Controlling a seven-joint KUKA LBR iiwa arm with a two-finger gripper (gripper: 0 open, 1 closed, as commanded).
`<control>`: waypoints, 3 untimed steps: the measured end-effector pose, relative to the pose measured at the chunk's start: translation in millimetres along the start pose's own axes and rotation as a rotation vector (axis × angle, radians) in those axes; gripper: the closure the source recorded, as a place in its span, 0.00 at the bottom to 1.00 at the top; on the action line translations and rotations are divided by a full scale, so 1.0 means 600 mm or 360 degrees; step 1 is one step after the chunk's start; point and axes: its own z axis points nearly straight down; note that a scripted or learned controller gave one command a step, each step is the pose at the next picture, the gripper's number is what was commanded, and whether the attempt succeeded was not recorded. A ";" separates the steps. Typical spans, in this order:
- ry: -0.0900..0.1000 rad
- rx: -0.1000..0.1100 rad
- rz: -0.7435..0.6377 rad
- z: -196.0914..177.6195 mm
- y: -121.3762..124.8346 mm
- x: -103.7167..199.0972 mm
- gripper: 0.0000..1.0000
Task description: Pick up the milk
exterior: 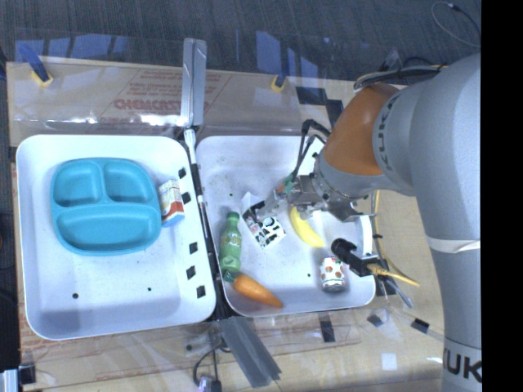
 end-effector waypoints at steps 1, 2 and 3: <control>-0.0012 -0.0042 -0.0168 0.026 0.058 0.091 0.00; -0.0003 -0.0049 -0.0175 0.006 0.063 0.095 1.00; -0.0004 -0.0049 -0.0174 0.006 0.063 0.094 0.00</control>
